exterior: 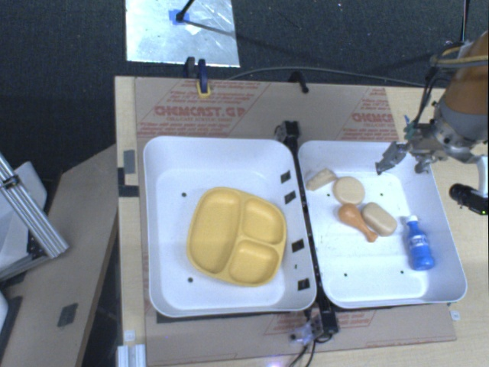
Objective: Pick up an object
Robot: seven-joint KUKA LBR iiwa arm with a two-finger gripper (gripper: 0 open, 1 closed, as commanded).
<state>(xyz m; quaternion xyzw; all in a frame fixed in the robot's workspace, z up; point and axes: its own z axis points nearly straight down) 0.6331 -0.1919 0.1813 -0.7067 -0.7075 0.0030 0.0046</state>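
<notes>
Now | arm (462, 90) cut off at rt edge | jaws (403, 159) spread, holding nothing, above rt bin (447, 281)

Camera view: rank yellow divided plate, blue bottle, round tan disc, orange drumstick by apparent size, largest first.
1. Yellow divided plate, by far the largest.
2. Blue bottle.
3. Round tan disc and orange drumstick: too alike to rank, and the drumstick is partly hidden by a tan piece.

Both bins (221, 159) look like smooth, faintly glossy white plastic. The yellow tray (237, 235) is matt plastic with 3 compartments. The blue bottle (418, 245) shines like plastic. The bench (153, 105) looks like matt board, and a foil sheet (182, 21) is crinkled and shiny.
</notes>
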